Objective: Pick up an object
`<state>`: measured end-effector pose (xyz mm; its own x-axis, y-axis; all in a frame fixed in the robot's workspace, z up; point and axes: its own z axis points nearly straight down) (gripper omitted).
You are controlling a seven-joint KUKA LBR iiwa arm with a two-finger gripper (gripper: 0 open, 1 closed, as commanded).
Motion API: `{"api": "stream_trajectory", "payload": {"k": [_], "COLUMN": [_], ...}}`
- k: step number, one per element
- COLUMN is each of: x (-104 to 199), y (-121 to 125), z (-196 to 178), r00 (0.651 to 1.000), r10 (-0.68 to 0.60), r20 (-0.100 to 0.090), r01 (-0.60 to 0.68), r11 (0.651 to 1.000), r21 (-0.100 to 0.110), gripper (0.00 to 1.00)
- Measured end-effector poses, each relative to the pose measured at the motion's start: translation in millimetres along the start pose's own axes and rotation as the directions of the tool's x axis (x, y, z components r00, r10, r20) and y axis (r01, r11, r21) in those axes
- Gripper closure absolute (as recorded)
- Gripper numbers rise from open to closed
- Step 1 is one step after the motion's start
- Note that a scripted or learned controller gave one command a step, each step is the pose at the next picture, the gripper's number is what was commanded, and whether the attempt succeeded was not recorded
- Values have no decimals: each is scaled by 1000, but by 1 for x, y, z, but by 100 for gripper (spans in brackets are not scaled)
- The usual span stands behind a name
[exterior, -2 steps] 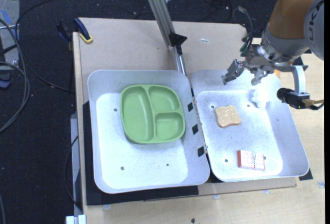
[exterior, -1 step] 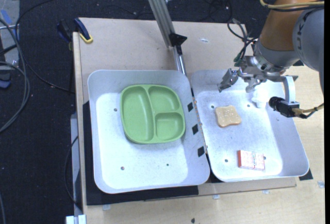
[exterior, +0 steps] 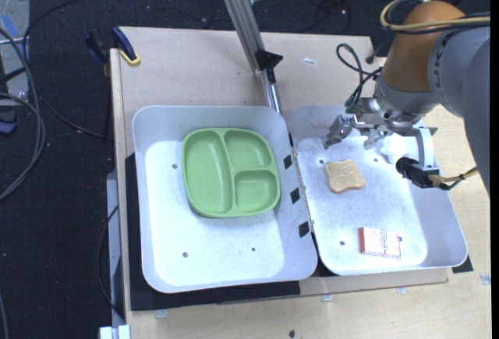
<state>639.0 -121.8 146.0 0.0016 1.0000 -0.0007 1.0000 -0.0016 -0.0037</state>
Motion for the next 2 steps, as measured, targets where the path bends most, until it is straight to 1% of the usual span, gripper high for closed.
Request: {"api": "stream_trajectory", "payload": {"k": [1, 2], "x": [0, -8], "y": [1, -2], "z": [-14, -63], "r00": [1000, 1000], "r10": [-1, 0], "r20": [1, 1], "r01": [1, 0], "r11": [1000, 1000], "r21": [-6, -10], "gripper": [100, 100]}}
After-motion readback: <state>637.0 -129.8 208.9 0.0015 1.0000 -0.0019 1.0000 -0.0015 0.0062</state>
